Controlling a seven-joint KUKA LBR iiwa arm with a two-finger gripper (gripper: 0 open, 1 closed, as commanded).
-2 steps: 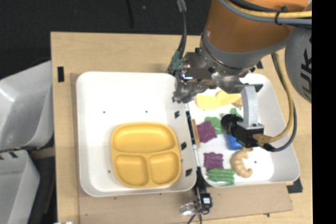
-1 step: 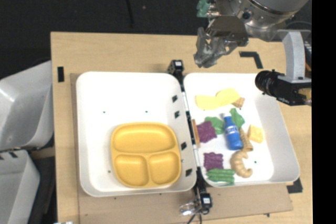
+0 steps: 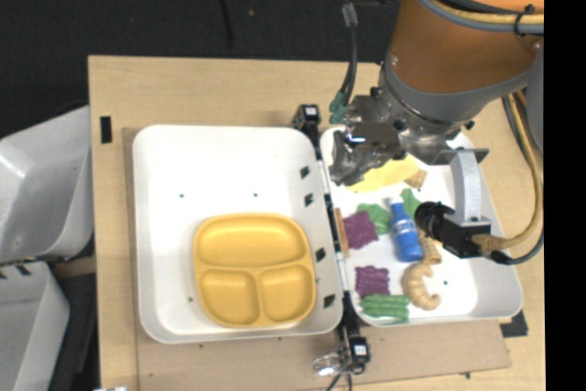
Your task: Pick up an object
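Camera view. End effector (image 3: 352, 162): low over right bin (image 3: 494, 293), far-left corner; finger state cannot be told. Nearest object: yellow piece (image 3: 389, 175), flat, pale, touching or just right of it, long axis running left-right. Nearer the viewer: purple pieces (image 3: 360, 228), blue bottle (image 3: 405, 232), tan croissant (image 3: 420, 281). Left bin (image 3: 165, 197): yellow divided tray (image 3: 254, 268).

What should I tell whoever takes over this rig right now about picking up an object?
Tool: low over the right bin's upper left corner, beside the yellow piece; whether it grips anything can't be seen.
Objects: purple grapes and, blue bottle, croissant and green beans all lie in the right bin. Yellow divided tray sits in the left bin.
Done: no lift visible.
Left: grasp and raise one object.
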